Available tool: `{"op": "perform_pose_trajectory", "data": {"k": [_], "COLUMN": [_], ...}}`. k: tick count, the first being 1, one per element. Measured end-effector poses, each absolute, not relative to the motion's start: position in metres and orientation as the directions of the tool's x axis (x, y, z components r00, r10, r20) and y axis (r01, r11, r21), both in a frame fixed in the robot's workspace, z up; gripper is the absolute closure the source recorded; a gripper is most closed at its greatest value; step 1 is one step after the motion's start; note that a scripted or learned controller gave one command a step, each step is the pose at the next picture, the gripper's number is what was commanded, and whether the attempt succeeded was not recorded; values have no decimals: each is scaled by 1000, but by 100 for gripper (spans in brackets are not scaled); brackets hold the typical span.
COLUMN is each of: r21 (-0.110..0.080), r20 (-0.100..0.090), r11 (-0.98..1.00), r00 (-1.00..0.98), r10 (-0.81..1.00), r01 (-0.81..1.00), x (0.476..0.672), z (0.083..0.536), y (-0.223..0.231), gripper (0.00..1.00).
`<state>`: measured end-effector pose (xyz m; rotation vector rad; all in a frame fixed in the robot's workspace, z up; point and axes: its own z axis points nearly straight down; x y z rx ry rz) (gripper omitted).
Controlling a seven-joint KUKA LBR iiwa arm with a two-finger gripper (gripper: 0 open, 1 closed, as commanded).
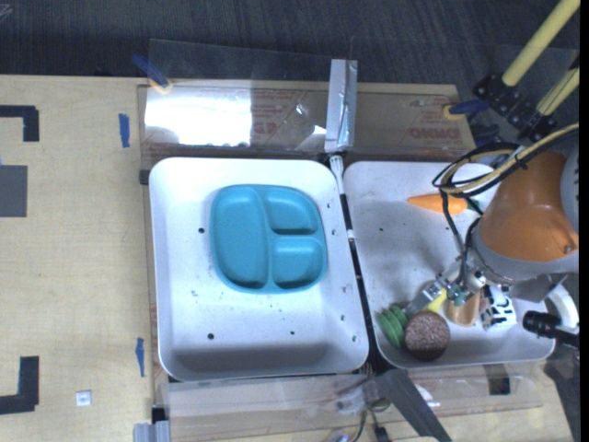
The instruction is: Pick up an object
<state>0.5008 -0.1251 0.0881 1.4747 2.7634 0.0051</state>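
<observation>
two bins face you: the gripper (457, 295) hangs low in the right bin (386, 201) just beside a brown ball (427, 332) at its near edge, finger spread impossible to tell.

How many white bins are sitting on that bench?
2. The left bin holds a blue divided plate. The right bin lies beside it, holding a few small objects, with the arm partly over it.
</observation>
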Motion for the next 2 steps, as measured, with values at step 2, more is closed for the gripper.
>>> {"op": "perform_pose_trajectory", "data": {"k": [2], "r21": [6], "r20": [-2], "r11": [404], "r00": [-404], "r10": [915], "r01": [915], "x": [550], "z": [187], "y": [-87], "gripper": [100]}}
